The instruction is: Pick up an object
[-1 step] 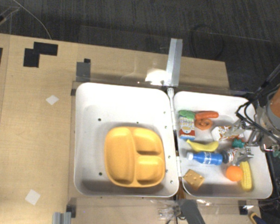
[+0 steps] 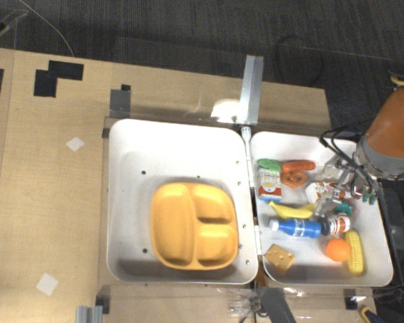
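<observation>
Blue bottle (image 2: 297, 228) lies lengthwise left-to-right just below-left of the hand (image 2: 332, 198), whose grip state I cannot tell.

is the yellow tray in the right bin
No, the yellow tray lies in the left bin, apart from the items in the right bin.

Bright even overhead light, soft shadows — mild glare, slightly soft focus

A robotics lab: wooden bench (image 2: 40, 201) with black markers, metal-framed white bins (image 2: 128, 187), loose cables.
</observation>
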`<state>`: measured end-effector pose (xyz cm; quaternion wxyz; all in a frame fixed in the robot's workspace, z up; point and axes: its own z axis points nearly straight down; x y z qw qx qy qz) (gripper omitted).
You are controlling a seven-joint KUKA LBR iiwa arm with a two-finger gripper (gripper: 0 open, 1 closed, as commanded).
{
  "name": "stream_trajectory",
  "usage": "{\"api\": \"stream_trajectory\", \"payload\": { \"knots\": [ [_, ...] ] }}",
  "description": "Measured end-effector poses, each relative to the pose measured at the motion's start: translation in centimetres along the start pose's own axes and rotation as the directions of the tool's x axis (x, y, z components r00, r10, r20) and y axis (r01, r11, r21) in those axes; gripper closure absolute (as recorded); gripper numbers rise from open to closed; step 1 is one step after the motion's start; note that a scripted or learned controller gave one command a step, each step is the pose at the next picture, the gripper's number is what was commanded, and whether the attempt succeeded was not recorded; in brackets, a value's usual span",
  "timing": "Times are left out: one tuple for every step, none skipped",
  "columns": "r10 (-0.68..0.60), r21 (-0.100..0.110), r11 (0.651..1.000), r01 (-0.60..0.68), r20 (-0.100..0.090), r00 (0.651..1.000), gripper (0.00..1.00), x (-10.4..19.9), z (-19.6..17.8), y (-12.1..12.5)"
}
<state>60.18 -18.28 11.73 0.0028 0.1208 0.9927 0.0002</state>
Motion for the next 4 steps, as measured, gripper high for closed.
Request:
{"api": "stream_trajectory", "payload": {
  "knots": [
    [0.274,-0.002,0.962,-0.274,0.006,0.962,0.00,-0.2,2.9,2.3],
    [0.624,0.024,0.781,-0.624,-0.023,0.781,0.00,-3.7,2.9,4.4],
    [0.619,0.019,0.785,-0.619,-0.009,0.785,1.00,-4.0,1.7,4.3],
    [0.892,-0.006,0.453,-0.892,0.003,0.453,1.00,-4.2,-7.6,6.6]
  ]
}}
